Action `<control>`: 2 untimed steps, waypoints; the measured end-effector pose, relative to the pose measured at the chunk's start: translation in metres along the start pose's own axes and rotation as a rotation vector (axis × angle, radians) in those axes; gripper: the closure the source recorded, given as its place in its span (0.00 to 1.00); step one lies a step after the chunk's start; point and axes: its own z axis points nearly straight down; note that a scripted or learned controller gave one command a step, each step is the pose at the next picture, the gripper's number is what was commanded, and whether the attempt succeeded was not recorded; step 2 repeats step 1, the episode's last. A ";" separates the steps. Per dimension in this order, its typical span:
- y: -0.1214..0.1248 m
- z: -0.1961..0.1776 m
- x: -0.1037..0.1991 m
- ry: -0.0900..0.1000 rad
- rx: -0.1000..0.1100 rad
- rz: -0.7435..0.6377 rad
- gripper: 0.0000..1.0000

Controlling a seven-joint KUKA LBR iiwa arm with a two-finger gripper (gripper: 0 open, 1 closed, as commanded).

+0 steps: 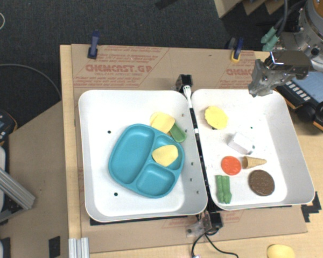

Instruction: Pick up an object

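At the bench's near edge, the right bin (299,160) holds a scatter of small play-food pieces, loose and apart from one another as if spread for easy picking: green beans (223,189) nearest, a brown cookie (261,182) beside them, then an orange-red disc (231,165) touching the tip of an ice-cream cone (253,162). Behind these lies a white block (240,142), and farther back a yellow piece (216,117) sits alone near the divider. In the left bin (91,144), a blue sectioned plate (134,163) lies at a slant with a pale yellow piece (164,155) resting in one compartment; another yellow piece (162,122) and a green one (177,133) are tucked against its far rim. Any of these could serve as the object to be picked. Beyond the far corner of the right bin, the gripper (260,86) hangs above the bin's rim, well apart from every piece and carrying nothing; whether it is open or closed cannot be told from here. It seems poised before a descent, with no target yet evident.
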 end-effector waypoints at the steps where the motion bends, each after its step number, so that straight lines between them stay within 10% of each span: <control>1: -0.002 0.052 0.069 -0.002 0.023 0.000 1.00; 2: -0.002 0.052 0.069 -0.002 0.023 0.000 1.00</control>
